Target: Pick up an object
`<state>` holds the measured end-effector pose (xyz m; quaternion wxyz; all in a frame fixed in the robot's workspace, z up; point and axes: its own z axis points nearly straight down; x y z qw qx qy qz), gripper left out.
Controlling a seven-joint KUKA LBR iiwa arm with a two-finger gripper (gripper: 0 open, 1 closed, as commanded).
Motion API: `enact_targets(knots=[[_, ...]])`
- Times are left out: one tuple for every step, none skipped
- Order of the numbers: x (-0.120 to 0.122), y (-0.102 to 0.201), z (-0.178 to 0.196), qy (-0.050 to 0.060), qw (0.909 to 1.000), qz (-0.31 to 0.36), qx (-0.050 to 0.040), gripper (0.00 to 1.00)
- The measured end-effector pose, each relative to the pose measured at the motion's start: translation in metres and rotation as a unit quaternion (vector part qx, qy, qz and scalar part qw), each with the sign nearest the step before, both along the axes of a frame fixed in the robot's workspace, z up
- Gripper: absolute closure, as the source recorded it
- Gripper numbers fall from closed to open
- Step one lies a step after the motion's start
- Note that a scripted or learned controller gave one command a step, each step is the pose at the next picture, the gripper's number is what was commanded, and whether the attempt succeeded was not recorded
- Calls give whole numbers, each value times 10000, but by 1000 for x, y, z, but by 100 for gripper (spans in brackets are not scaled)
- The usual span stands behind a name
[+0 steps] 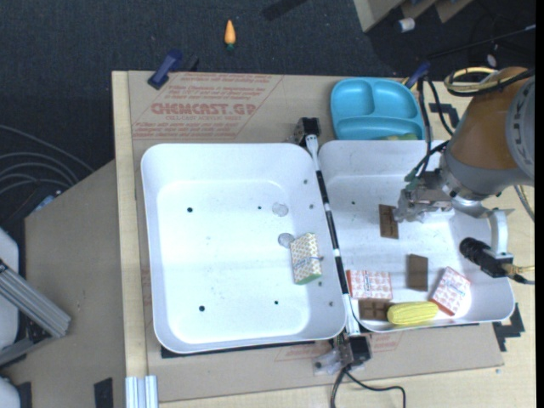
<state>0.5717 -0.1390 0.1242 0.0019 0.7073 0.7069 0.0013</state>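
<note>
The left bin (170,177) holds a small patterned box (305,257) lying near its right wall, toward the front, with two small round marks on the floor just behind it. Beside it, the right bin (357,164) carries most of the objects. Along its front edge, starting at the front left corner, lie a red-and-white patterned packet (370,284), a dark brown piece (371,310) under it, a yellow corn cob (412,314) against the front rim, and a second red-and-white packet (450,291) tilted toward the front right corner. A brown rectangular block (416,272) sits just behind the corn, and another brown block (388,222) lies near the middle of the bin floor. The gripper (410,208) hangs just beside that middle block, on its right; whether its claw is spread or closed cannot be told from this angle. Behind the right bin, a blue divided tray (376,109) rests on the bench.
</note>
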Motion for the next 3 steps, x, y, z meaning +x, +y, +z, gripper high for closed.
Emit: enact_targets(knots=[[0,0,0,2,10000,0,1,0],[37,25,-40,20,10000,6,7,0],[38,24,-29,4,10000,10,-1,100]])
